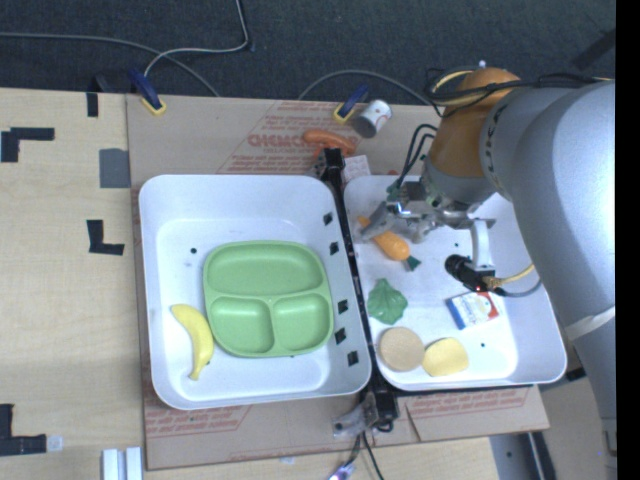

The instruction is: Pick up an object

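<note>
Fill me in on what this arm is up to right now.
The grey arm's gripper is down in the right bin, just above an orange carrot-like toy. Nothing is visibly held. Nearby lie a green leafy piece, two round flat pieces and a small blue and white packet. The left bin holds a green divided tray and a banana.

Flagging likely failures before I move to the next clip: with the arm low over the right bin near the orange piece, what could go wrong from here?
1. The gripper hangs just above the orange carrot-like toy, which lies close to the divider between the bins; a finger could hit that wall or nudge the toy away.
2. The green leafy toy lies just below the orange one, so a missed grasp might push them together.
3. The arm hides part of the right bin, so contact there would be hard to judge.
</note>
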Controlling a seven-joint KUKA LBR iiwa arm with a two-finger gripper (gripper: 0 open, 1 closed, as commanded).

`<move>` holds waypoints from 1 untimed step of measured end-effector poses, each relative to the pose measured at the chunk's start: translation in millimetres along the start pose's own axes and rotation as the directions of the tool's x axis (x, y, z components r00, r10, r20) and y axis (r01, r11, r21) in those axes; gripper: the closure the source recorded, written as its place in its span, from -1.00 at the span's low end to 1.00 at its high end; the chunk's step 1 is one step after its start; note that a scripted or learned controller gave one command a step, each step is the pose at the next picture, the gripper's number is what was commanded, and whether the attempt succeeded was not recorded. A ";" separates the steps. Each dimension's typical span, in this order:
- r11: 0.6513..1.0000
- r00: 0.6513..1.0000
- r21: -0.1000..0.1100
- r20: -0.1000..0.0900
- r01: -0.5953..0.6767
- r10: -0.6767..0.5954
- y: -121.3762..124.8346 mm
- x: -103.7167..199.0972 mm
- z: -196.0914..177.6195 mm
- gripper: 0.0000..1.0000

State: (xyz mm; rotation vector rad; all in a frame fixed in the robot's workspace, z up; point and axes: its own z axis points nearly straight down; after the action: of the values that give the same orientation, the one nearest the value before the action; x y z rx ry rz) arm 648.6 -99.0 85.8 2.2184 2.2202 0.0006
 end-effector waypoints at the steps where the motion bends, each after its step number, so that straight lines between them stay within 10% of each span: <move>1: 1.000 1.000 0.001 0.000 0.000 0.000 5.6 3.4 0.3 -1.00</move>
State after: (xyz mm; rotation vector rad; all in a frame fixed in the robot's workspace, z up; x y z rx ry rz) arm 654.2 -95.5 85.5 2.2190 2.2211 -0.0002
